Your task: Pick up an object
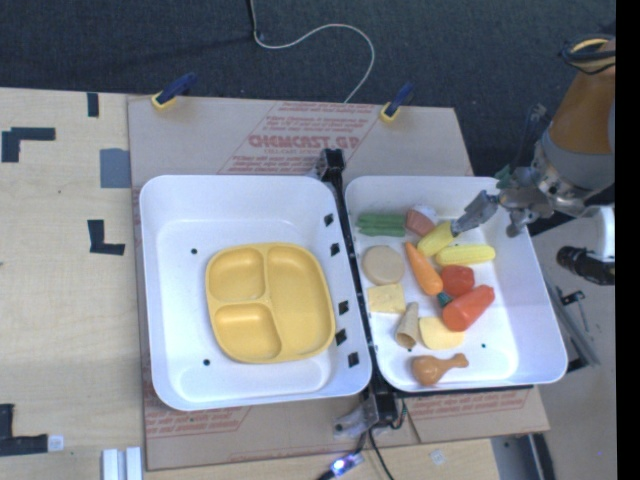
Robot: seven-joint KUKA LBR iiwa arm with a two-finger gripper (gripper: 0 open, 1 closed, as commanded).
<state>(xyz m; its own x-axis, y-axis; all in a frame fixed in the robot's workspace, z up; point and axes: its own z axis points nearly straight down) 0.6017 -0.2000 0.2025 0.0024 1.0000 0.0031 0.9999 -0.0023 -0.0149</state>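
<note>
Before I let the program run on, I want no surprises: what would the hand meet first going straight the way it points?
Probably the yellow toy, just ahead of the hand; depth is unclear.

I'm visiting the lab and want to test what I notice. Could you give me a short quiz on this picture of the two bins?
1. True or false: the yellow plate lies in the right bin.
2. Which food lies nearest the front edge of the right bin: A) green bean, B) chicken leg, C) carrot?
3. Fill in: the plate has ___ compartments.

Key
1. False. It lies in the left bin; the toy food lies in the right one.
2. B.
3. Three.
</note>
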